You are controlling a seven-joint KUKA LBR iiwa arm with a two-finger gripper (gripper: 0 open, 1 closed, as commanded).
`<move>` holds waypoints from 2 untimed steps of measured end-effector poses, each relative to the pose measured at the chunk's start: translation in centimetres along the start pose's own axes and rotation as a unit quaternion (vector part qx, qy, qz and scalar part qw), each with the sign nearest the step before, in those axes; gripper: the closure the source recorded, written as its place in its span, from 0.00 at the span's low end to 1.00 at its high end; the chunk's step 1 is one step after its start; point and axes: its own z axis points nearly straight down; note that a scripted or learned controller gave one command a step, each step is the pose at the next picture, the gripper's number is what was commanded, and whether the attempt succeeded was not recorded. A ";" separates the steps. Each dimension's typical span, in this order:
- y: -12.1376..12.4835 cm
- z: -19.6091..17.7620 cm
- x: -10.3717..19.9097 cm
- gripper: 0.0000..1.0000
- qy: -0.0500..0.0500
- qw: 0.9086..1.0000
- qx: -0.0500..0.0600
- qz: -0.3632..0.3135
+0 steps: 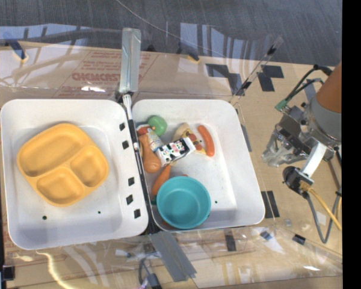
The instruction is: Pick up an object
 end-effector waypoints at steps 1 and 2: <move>-0.3 11.3 1.5 1.00 -0.002 0.980 0.005 0.198; -7.5 2.5 14.1 1.00 0.002 0.960 0.002 0.281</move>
